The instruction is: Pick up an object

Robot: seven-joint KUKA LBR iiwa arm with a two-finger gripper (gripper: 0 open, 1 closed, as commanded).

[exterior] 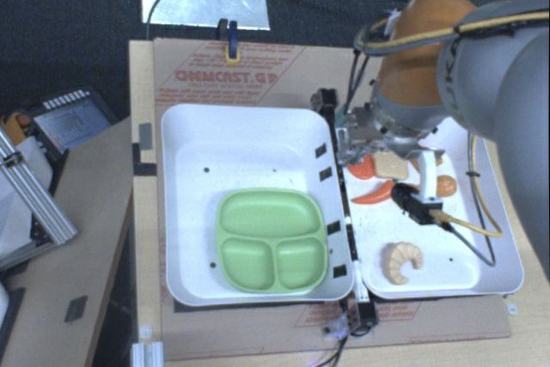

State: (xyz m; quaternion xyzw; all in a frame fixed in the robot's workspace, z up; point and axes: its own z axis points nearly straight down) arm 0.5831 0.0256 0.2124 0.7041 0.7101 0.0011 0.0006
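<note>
Looking down from the camera view, the arm (481,56) reaches in from the right and bends over the right bin (503,271); the orange band (430,21) sits above the wrist, which points nearly straight down at that bin's upper left corner, close to the wall shared with the left bin (185,185); the tool (361,149) hangs low there, mostly under the wrist, so whether it is wide or narrow I cannot tell, and nothing shows held in it; candidates for the pick lie right by it: a red piece (362,168) touching a tan block (391,166), a curved red-orange strip (372,196) just below those, an orange ball (444,185) a little to the right, and a pale shrimp-shaped toy (402,260) well apart toward the near edge; a green divided plate (271,238) lies alone in the left bin on the desk (232,73); my read: the approach is on the red piece or the tan block; to do it well, centre over one item rather than the seam between two, keep clear of the dividing wall, descend straight, close only once the item sits squarely inside, then lift slowly.
</note>
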